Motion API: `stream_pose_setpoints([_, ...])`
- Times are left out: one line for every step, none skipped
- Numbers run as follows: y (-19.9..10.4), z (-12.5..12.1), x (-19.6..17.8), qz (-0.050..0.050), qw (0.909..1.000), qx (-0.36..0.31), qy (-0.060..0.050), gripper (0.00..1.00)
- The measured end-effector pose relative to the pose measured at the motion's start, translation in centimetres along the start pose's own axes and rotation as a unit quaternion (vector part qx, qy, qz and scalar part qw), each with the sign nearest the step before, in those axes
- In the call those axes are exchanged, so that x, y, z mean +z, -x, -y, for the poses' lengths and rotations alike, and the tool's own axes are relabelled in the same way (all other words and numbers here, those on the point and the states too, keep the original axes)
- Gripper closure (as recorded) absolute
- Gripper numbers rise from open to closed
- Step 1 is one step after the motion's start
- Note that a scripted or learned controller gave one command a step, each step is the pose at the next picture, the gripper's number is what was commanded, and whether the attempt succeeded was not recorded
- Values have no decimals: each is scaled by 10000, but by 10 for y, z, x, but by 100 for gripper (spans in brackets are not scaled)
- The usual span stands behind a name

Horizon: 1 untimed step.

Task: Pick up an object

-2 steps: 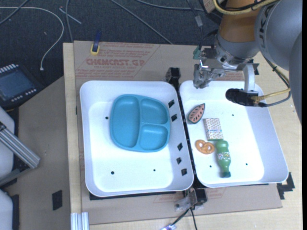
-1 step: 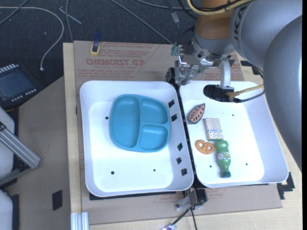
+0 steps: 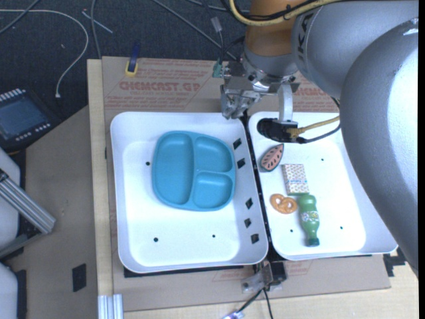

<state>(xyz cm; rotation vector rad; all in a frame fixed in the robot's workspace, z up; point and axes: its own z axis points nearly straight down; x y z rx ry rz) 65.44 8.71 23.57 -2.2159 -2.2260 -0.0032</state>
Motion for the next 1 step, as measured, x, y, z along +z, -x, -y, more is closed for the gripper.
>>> stream_pose_setpoints([3,0,-1,7,10000,16,1,0])
